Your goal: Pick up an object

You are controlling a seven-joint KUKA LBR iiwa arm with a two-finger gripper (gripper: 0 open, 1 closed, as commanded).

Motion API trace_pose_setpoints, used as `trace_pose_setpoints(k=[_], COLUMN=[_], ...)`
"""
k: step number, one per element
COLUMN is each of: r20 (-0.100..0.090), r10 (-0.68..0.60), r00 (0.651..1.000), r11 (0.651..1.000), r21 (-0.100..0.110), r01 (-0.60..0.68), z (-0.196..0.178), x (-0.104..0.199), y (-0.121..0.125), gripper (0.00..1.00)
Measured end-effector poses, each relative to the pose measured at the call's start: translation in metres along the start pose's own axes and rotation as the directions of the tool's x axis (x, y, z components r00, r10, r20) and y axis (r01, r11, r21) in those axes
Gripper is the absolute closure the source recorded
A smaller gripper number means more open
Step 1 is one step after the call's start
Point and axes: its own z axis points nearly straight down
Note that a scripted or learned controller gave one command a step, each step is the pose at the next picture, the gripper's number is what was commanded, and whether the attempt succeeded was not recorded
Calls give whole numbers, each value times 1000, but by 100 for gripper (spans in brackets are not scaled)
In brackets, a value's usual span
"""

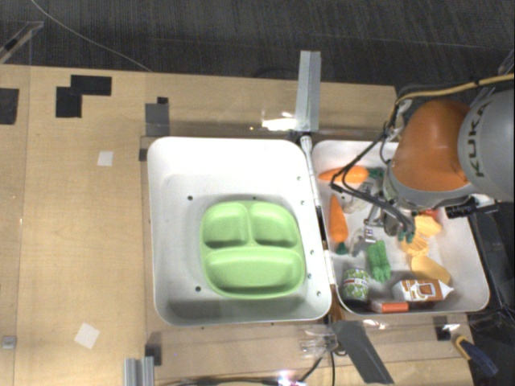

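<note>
The right bin holds several toy foods. An orange carrot lies along its left wall. A green ridged piece is in the middle, with a small round can just below it. A brown and white carton lies at the front, beside a red stick. Yellow wedges sit to the right. My gripper hangs low over the middle of this bin, just above the green piece and right of the carrot. The arm's orange band hides the bin's back part.
The left bin carries a light green divided plate at its centre. A metal post stands behind the wall between the two bins. Another orange piece lies at the right bin's back left. Wooden bench surface spreads to the left.
</note>
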Motion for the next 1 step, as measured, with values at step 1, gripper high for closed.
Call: trace_pose_setpoints(k=[1], r20=[-31], r10=[129], r00=[991], r11=[992], r21=[6], r01=[-129], z=[2], x=[-73], y=[-1], gripper=[0])
